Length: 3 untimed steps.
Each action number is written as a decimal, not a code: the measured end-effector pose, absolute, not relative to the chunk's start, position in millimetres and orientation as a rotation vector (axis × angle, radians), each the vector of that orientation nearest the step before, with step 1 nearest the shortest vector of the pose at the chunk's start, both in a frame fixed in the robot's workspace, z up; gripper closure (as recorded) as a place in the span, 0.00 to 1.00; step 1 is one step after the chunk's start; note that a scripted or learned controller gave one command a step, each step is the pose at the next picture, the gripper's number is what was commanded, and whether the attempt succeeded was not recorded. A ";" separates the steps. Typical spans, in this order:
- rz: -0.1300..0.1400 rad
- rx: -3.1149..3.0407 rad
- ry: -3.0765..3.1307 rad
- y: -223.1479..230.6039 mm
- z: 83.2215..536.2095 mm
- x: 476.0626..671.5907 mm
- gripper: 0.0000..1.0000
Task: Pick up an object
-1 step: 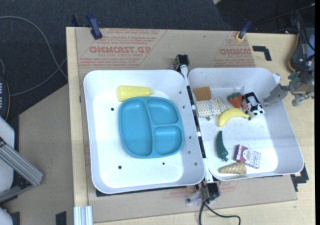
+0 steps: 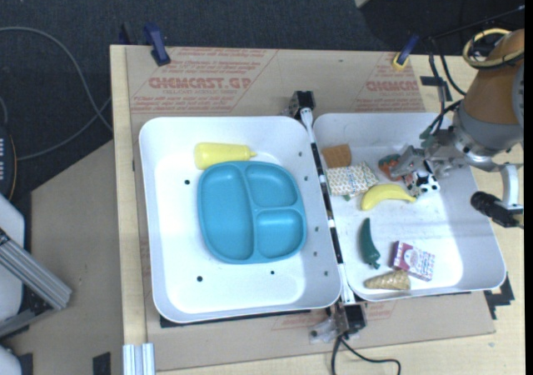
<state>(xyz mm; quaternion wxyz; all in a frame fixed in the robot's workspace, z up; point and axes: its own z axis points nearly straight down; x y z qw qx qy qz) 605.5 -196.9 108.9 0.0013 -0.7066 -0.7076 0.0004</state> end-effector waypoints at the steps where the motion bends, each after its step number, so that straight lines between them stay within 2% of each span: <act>1: -0.004 -2.222 -2.225 -144.4 94.9 637.9 0.00; 2: -0.002 -2.222 -2.227 -145.3 106.1 638.2 1.00; 3: -0.001 -2.220 -2.223 -56.0 184.8 576.2 1.00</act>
